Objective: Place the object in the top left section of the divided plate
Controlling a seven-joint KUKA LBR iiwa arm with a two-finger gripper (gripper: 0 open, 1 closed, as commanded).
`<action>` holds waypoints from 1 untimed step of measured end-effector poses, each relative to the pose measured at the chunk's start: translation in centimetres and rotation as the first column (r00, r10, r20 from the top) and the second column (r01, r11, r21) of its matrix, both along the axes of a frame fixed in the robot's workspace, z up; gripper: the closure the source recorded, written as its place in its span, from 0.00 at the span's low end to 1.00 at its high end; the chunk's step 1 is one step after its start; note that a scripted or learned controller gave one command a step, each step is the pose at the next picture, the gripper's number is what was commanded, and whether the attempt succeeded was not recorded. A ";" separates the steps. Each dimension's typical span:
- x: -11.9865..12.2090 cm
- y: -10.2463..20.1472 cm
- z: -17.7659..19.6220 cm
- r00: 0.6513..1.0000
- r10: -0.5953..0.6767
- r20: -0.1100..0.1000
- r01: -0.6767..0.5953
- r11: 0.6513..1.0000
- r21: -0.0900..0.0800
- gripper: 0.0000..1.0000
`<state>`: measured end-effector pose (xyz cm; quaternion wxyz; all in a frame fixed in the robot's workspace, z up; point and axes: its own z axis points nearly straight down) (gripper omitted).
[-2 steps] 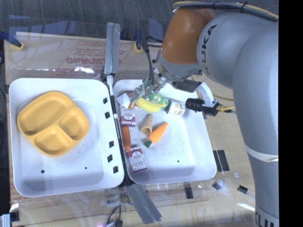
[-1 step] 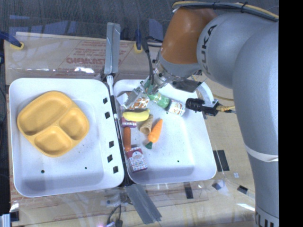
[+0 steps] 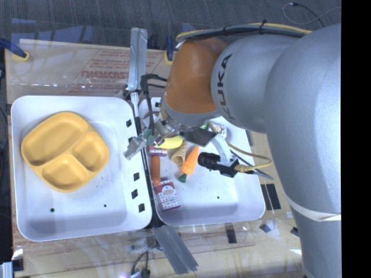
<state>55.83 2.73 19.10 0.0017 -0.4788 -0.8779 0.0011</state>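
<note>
Patience at the pick is what this step seems to call for: the grey arm with the orange band (image 3: pixel 194 77) reaches over the right white bin (image 3: pixel 249 204), and its gripper (image 3: pixel 155 136) sits low among a tight cluster of toy foods near the wall shared with the left white bin (image 3: pixel 75 225). Whether its fingers stand apart or closed cannot be told from here, and nothing is seen held between them. A good grasp, in my judgement, would single out one item and lift straight up before crossing the wall, since the pieces lie touching or just beside one another and a sideways drag could pull a neighbour along.

Which item is meant cannot be told. Closest under the gripper is a small yellow rounded piece (image 3: pixel 172 142); just beside it lie a tan cone-like piece (image 3: pixel 181 153), an orange carrot with a green end (image 3: pixel 189 163), a slim orange-red stick (image 3: pixel 155 169) and a red printed carton (image 3: pixel 167 196).

Across in the left bin rests the yellow three-section divided plate (image 3: pixel 65 149), turned at a slant, its sections bare; the release should be made low over the upper-left section.
</note>
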 end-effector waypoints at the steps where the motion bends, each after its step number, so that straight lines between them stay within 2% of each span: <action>1: 5.6 -3.8 0.2 0.928 -0.374 0.002 0.374 0.928 -0.001 0.00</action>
